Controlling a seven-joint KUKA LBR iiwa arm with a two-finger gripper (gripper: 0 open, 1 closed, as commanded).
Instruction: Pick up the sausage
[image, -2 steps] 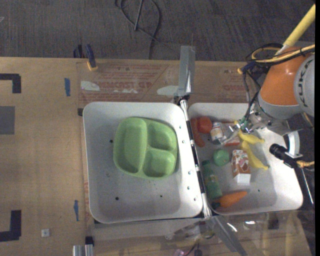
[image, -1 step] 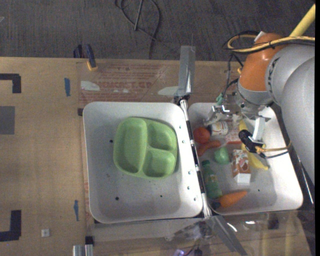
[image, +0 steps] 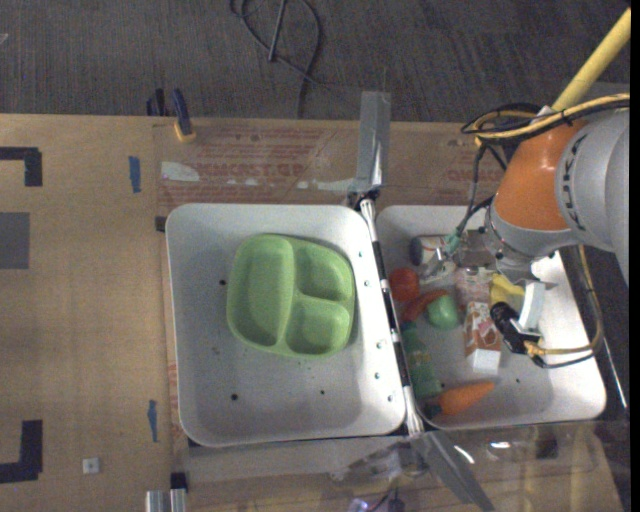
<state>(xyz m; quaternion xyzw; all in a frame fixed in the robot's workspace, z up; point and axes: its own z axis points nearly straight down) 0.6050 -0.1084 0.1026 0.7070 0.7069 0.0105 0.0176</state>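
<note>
A light wooden worktop (image: 90, 300) carries two shallow white bins side by side, with dark carpet (image: 120, 50) beyond its far edge. The sausage (image: 426, 299), a short reddish piece, lies in the right bin (image: 575, 395) near the divider between the bins. It touches a round red item (image: 403, 282) on its left and a green item (image: 443, 312) on its right. A printed carton (image: 481, 330) lies just beside the green item. An orange carrot (image: 466, 398) rests near the bin's front wall, well apart from the sausage. The gripper (image: 441, 256) hangs above the sausage's far side. Its degree of opening cannot be determined, and nothing is visibly held. The left bin (image: 200, 400) contains a green divided plate (image: 292, 296).
</note>
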